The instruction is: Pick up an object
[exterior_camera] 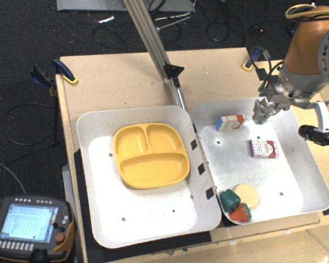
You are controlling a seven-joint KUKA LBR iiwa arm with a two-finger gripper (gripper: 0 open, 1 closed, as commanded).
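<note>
Grey gripper [262,113] hangs over my right bin [310,198].
Beside the small carton [231,121]; I cannot tell its grip.

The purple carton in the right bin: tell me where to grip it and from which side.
Grip the purple carton across its two long sides, coming straight down from above. It lies flat on the right bin floor, apart from other items, so its sides look free for the claw.

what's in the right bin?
Right bin holds a small carton, a purple-and-white box, and, in the near left corner, a tan disc, a green piece and a red piece. The gripper covers a patch of floor.
</note>
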